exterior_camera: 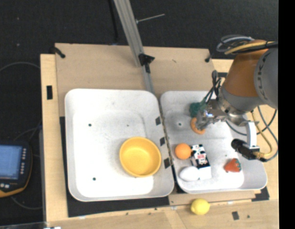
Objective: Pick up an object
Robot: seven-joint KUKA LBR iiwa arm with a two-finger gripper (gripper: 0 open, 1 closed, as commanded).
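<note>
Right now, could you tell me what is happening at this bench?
The arm reaches in from the right, with its gripper low over the right bin, by a green object and a small orange piece. Nothing is visibly held. A yellow bowl sits in the left bin.

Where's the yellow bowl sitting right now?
In the camera view the yellow bowl sits in the left bin, near its lower right corner, just across the divide from the orange ball in the right bin.
</note>
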